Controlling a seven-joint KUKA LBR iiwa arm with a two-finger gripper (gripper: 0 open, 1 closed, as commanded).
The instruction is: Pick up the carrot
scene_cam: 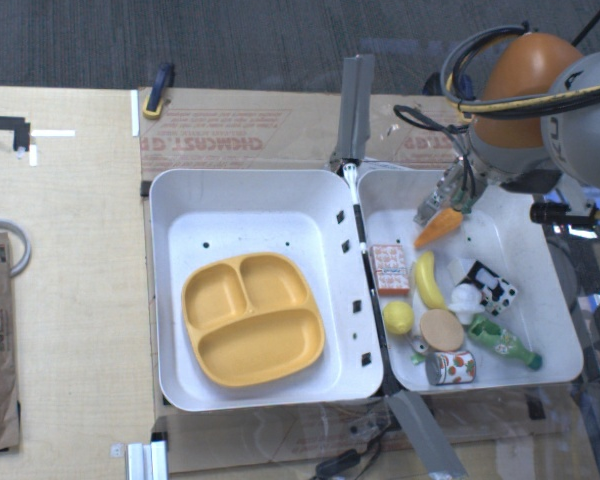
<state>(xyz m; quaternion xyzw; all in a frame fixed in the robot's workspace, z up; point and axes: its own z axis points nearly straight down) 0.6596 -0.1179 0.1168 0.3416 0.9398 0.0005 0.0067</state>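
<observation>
The carrot [439, 227] is a short orange piece in the back of the right bin [555, 298], tilted with its upper end at my fingertips. My gripper [448, 204] reaches down from the orange-banded wrist at the right. Its fingers are closed on the carrot's upper end, and the rest of the carrot hangs out toward the lower left.
The right bin also holds a red and white box [388, 268], a banana [429, 280], a lemon [398, 317], a black and white toy [491, 288], a green bottle [503, 342], a tan disc [442, 330] and a can [451, 367]. In the left bin [170, 268] lies a yellow divided plate [252, 318].
</observation>
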